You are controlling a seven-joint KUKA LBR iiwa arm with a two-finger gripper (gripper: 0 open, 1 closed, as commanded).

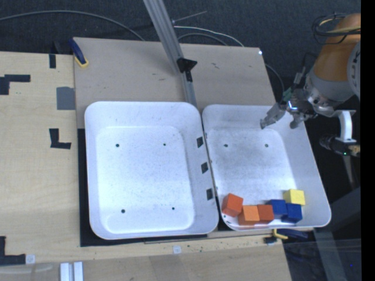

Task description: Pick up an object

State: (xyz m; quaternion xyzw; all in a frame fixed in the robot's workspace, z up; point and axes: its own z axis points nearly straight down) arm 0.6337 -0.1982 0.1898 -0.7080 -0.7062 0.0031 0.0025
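- The gripper (282, 117) hangs over the right bin's (252, 157) far edge, fingers spread, nothing between them.
- The blocks — orange cube (232, 204), blue cube (286, 209), yellow cube (295, 196) — huddle along the near wall, well apart from it.

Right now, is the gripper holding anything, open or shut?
Gripper: jaws open, holding nothing, above the far right edge of the right bin.

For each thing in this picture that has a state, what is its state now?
hand: above the right bin's far edge, holding nothing.
right bin: holds blocks along its near edge.
orange blocks: lying together, untouched.
blue blocks: lying beside the orange ones.
yellow block: resting against the blue blocks.
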